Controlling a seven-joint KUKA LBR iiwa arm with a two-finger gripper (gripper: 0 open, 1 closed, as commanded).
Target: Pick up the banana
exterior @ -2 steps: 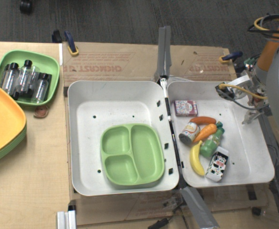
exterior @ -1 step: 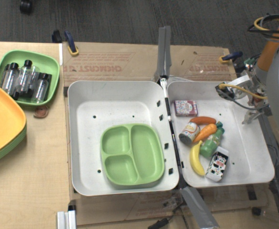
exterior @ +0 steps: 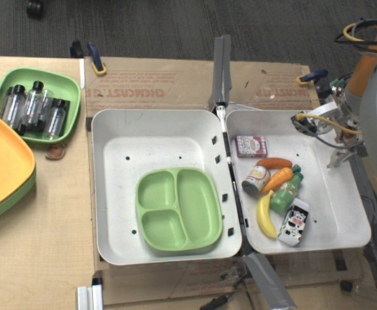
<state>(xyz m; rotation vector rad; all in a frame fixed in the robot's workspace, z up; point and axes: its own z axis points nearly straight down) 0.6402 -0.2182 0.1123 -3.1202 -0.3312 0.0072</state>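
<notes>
The yellow banana [exterior: 264, 215] lies in the right bin [exterior: 343, 218], near its front left. It sits between a green bottle [exterior: 285, 196] and the bin's left wall, with a black-and-white carton [exterior: 294, 225] just to its right. My gripper [exterior: 330, 137] hangs over the bin's back right corner, well away from the banana and above the bin floor. Nothing is visibly held in it.
Clustered behind the banana are a small can [exterior: 255, 179], two orange carrots [exterior: 274, 163], and a pink box [exterior: 251, 146]. The left bin [exterior: 111, 173] holds a green divided plate [exterior: 177, 208]. A green tray of bottles [exterior: 37, 112] and stacked orange plates [exterior: 4, 166] sit at far left.
</notes>
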